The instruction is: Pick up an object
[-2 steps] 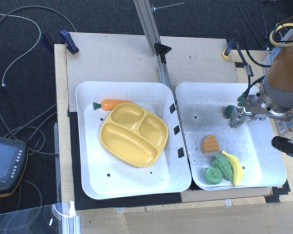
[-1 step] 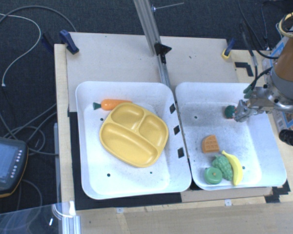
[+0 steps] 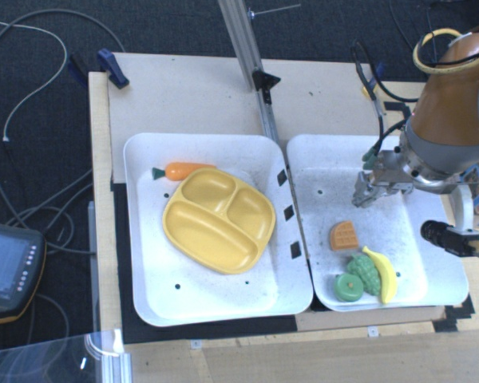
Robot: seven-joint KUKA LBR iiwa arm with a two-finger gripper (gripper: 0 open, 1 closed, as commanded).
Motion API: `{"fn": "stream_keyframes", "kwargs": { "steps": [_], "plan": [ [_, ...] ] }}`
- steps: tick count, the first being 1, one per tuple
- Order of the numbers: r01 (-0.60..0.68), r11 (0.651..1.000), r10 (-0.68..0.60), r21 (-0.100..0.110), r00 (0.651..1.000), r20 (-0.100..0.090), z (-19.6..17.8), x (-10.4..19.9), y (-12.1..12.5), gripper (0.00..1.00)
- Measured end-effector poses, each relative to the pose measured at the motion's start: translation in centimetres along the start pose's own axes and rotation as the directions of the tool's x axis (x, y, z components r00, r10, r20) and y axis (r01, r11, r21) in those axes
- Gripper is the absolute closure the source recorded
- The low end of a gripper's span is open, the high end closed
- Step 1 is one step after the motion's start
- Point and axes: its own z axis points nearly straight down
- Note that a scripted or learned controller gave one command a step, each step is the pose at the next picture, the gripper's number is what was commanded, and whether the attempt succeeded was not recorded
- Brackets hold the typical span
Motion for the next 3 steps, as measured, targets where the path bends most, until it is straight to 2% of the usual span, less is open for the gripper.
{"fn": "stream_keyframes", "kwargs": {
  "steps": [1,2,3],
  "plan": [
    [0.001,1.000,-0.001,0.001,1.000,0.000,0.9,4.9,-0.3,1.00],
    [0.002,1.000,-0.002,0.000,1.000,-0.001,0.3,10.9,-1.7,1.00],
    [0.001,1.000,-0.001,0.002,1.000,0.000,1.3,16.0,-2.4,1.00]
  ]
}}
